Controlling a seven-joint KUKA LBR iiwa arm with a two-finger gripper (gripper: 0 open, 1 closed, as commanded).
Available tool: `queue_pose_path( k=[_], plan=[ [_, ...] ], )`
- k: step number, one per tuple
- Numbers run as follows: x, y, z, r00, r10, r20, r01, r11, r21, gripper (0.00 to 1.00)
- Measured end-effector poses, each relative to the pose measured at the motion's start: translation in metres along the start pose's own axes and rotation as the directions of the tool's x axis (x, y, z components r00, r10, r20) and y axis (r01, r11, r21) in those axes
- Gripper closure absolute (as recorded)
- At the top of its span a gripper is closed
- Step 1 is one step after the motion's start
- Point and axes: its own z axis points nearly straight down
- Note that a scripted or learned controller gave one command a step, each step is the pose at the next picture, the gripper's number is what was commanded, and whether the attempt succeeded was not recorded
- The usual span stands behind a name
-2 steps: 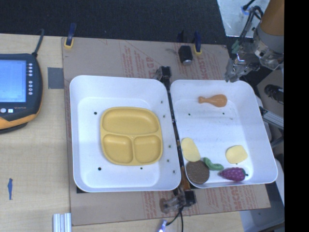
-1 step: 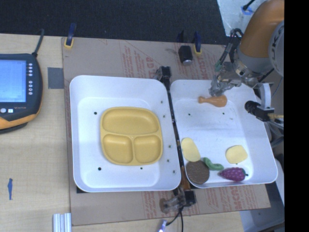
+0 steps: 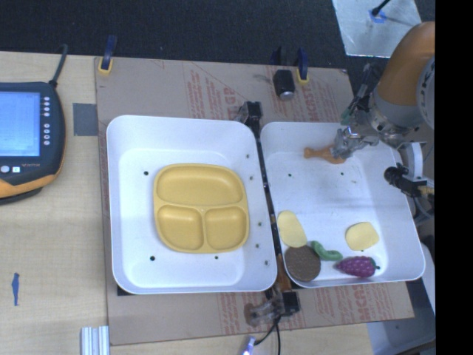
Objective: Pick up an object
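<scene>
My gripper hangs low over the far part of the right bin, reaching in from the right. A small tan-orange object lies on the bin floor there. Its right end meets the gripper tip and is hidden under it. Along the near edge of the same bin lie a pale yellow piece, a second yellow piece, a round brown item, a green item and a purple grape bunch.
The left bin holds a yellow divided plate. A teach pendant rests on the bench at far left. Clamps and a black fitting stand behind the bins.
</scene>
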Motion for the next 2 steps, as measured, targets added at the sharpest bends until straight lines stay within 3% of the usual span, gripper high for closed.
queue_pose_path(
  k=[1,2],
  plan=[
    [0.04,0.001,0.013,1.0,-0.002,0.0,0.002,1.0,-0.001,0.0],
    [0.003,0.001,0.035,1.0,0.001,-0.001,-0.001,1.0,-0.002,0.0]
  ],
)
